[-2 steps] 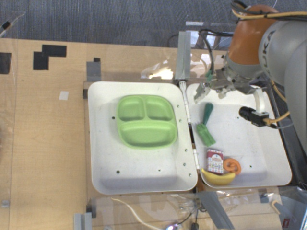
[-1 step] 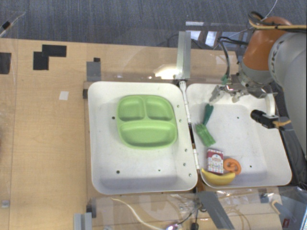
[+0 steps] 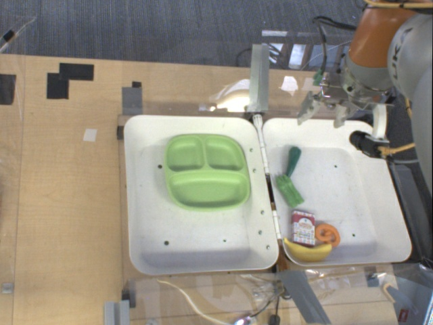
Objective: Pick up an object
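Hand (image 3: 322,111) open, holding nothing, hovering over the right bin's (image 3: 379,202) far edge. Green brush (image 3: 290,177) lies flat near that bin's left wall, long axis near-to-far: dark handle points away, slightly right; head toward the small carton (image 3: 303,227), banana (image 3: 308,250).

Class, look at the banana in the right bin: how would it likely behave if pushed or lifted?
The banana is curved, so a push would probably make it rock or pivot. Its smooth skin may slip. Wedged against the bin wall beside the small carton, it looks awkward to grasp.
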{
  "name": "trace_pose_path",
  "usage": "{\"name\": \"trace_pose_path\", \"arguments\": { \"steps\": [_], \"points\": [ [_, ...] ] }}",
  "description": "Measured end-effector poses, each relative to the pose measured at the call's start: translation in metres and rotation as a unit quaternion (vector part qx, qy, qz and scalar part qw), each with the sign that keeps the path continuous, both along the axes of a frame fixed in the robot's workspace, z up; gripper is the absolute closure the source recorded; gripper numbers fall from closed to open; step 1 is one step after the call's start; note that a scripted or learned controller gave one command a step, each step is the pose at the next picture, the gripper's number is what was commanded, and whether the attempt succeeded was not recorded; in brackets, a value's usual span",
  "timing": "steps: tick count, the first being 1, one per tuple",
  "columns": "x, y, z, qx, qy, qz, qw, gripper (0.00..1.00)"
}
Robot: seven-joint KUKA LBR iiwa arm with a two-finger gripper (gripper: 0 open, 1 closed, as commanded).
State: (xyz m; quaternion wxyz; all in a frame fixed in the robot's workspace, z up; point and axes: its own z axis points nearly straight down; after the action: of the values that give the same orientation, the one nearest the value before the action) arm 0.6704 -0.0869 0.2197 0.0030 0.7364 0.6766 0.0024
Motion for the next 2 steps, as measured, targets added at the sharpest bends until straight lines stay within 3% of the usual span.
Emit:
{"name": "trace_pose_path", "arguments": {
  "steps": [1, 2],
  "points": [
    [-0.003, -0.002, -0.122, -0.0003, 0.001, 0.115, 0.9933, 0.00],
    [-0.001, -0.001, -0.108, -0.0008, -0.003, 0.117, 0.9932, 1.00]
  ]
}}
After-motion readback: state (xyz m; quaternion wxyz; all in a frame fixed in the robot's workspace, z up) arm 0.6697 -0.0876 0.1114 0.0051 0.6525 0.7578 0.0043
